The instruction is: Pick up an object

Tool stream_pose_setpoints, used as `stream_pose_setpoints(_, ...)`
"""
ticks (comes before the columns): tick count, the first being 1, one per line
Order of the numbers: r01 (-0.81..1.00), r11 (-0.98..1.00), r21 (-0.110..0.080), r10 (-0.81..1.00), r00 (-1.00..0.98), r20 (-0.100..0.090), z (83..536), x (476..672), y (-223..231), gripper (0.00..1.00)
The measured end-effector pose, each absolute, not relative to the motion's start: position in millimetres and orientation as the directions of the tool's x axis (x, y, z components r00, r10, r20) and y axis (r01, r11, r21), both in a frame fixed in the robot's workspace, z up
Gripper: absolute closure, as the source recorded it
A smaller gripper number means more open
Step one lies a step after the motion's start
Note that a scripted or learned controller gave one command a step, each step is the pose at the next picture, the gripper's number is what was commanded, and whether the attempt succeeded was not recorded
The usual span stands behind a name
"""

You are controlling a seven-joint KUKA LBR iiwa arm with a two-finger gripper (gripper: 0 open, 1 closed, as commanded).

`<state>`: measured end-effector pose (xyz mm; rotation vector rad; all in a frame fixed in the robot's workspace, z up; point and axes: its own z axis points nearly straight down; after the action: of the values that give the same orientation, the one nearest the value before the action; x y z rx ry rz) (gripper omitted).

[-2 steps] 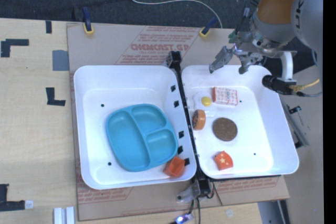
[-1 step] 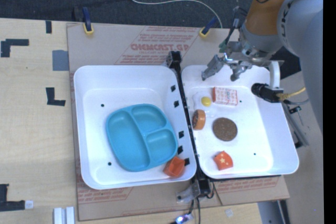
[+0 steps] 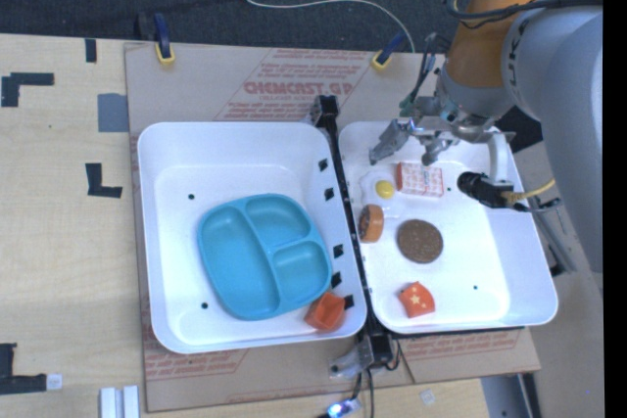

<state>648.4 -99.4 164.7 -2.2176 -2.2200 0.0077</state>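
Objects for picking lie mostly in the right bin [image 3: 509,294], which serves as the landmark. Near its far end sits a small red-and-white patterned block [image 3: 419,179], with a little yellow ball [image 3: 385,190] just beside it, toward the divider between the bins. Closer to the camera from the ball, a brown and orange piece [image 3: 370,223] lies against the divider side of the right bin. A round dark brown disc [image 3: 420,241] rests near the middle of that bin's floor, and a red piece with a pale spot [image 3: 417,300] sits at the near end.

The gripper [image 3: 415,144] hangs over the far end of the right bin, above and a little beyond the patterned block. Its two fingers stand spread apart, with nothing between them. The grey arm [image 3: 563,64] with its orange band [image 3: 490,29] comes in from beyond the right bin's far right corner.

Across the divider from the right bin, the left bin [image 3: 162,210] holds a blue sectioned tray [image 3: 263,255] lying flat, and an orange block [image 3: 326,310] sits at that bin's near corner, just beside the tray and close to the divider.
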Motion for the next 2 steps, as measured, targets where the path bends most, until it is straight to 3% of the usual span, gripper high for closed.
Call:
stream_pose_setpoints(1,1.0,0.001,-0.006,1.0,-0.001,-0.001,110.5,638.0,-103.9,0.0)
stream_pose_setpoints(2,1.0,0.003,-0.004,1.0,-0.003,0.0,123.1,639.1,-102.7,1.0)
